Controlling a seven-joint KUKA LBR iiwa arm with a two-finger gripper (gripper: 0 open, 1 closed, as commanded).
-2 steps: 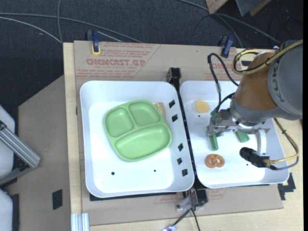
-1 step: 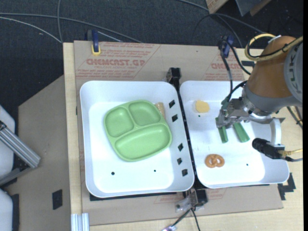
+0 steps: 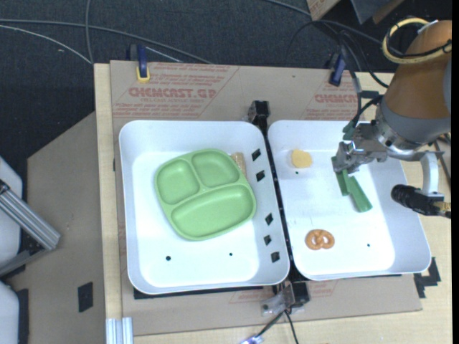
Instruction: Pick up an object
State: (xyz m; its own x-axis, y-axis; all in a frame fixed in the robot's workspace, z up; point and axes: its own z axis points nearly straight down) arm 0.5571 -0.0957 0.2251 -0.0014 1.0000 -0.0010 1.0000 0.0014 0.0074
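Two bins on the bench. In the right bin (image 3: pixel 401 253) we see a green stick-shaped object (image 3: pixel 357 193), a yellow piece (image 3: pixel 302 159) and a pretzel-shaped piece (image 3: pixel 320 240). The gripper (image 3: pixel 349 165) sits right at the green object's upper end, apparently touching it; we cannot tell whether it grips. The left bin (image 3: pixel 143 264) holds a green divided plate (image 3: pixel 205 193).

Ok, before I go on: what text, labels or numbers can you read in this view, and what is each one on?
"CHEMCAST GP", red print on the brown board behind the left bin; the last letters are blurred.
Red print on the same board behind the right bin, partly hidden and too blurred to read.
The smaller red lines under both are unreadable.
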